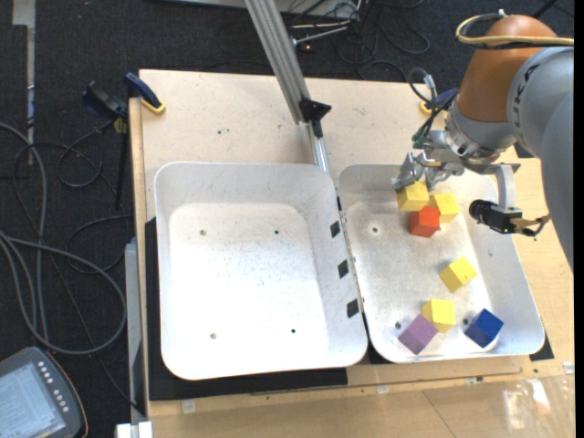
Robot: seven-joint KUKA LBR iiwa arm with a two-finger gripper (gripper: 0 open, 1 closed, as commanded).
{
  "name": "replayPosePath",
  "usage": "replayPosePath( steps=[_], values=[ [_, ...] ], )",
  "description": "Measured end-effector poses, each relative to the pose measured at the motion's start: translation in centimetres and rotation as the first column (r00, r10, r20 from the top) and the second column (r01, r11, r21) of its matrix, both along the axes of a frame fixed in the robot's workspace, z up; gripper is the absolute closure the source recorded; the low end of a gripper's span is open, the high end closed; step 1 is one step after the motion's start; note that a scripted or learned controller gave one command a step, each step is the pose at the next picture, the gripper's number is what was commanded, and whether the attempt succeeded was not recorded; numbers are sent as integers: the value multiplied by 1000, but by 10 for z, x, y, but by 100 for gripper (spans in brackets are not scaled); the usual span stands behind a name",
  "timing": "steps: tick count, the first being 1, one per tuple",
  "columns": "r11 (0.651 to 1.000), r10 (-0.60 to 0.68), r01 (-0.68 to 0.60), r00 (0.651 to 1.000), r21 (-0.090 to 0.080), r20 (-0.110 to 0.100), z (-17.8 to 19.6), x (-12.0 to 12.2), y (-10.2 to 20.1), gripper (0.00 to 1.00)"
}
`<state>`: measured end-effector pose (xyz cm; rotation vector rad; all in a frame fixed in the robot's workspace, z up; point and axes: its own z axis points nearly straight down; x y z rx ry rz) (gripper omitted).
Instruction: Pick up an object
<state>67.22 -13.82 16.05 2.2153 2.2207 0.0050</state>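
A dark carpet strewn with cables surrounds a pale wooden bench bearing two white bins: the left bin and the right bin. The arm reaches over the right bin's far end. Its gripper is clamped on a yellow cube, raised just above a red cube.

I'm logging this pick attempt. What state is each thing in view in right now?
gripper: low over the far end of the right bin, at a yellow cube.
yellow cube at the gripper: against the fingertips, grasp unclear.
orange cube: resting in the bin, touching that yellow cube.
second yellow cube: resting beside the orange cube.
purple cube: resting near the front rim.
blue cube: resting near the front rim.
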Motion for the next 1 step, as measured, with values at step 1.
replayPosePath(
  steps=[1],
  values=[
    [1000, 0, 0, 1000, -1, 1, 44, 5, -1, 100]
  ],
)
